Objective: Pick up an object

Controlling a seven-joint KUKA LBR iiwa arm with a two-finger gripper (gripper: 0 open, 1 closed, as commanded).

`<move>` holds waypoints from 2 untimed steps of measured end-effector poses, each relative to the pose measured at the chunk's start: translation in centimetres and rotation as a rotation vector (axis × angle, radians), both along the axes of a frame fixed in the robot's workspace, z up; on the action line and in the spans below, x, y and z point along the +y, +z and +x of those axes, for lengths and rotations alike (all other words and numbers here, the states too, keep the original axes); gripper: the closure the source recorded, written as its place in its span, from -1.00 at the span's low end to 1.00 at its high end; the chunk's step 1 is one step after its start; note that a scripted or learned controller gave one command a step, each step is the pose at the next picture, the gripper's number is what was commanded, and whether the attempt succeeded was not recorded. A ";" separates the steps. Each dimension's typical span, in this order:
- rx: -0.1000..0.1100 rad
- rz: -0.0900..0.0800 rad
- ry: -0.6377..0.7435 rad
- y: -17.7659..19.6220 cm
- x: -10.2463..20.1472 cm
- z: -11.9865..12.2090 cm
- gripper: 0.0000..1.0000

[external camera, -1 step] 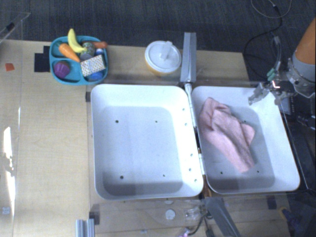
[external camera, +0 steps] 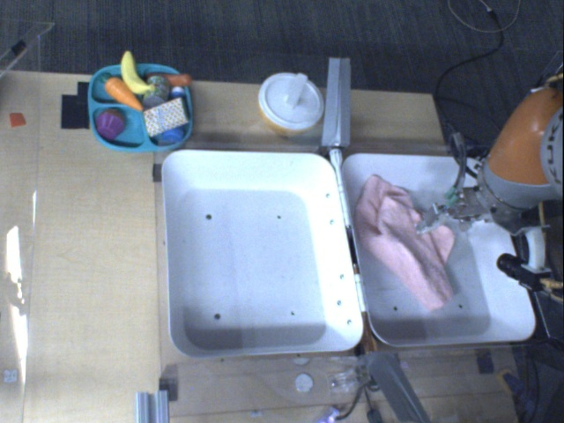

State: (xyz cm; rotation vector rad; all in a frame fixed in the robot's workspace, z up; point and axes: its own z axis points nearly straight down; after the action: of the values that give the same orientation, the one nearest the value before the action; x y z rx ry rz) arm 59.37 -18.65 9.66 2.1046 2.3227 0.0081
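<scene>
A crumpled pink cloth (external camera: 401,241) lies in the right bin (external camera: 502,320), stretched from its upper left toward the middle. My gripper (external camera: 434,219) reaches in from the right and hovers at the cloth's right edge, low over it. The grey arm with its orange band (external camera: 522,152) fills the bin's right side. The fingers look small and dark against the cloth, and I cannot make out how they stand.
The left bin (external camera: 189,324) sits beside the right one, parted by a metal divider (external camera: 336,104). Behind the bins stand a blue tray of toy food (external camera: 139,104) and a white lidded cup (external camera: 291,102). Cables hang at the right.
</scene>
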 end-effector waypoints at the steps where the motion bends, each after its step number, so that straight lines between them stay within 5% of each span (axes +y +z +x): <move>1: -0.009 -0.004 0.137 -0.5 0.6 -0.8 -1.00; 2: -0.015 -0.003 0.141 0.7 0.8 -0.5 1.00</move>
State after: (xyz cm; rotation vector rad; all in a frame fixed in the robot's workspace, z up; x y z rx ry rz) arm 58.89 -17.88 10.31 1.9280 2.4545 0.0214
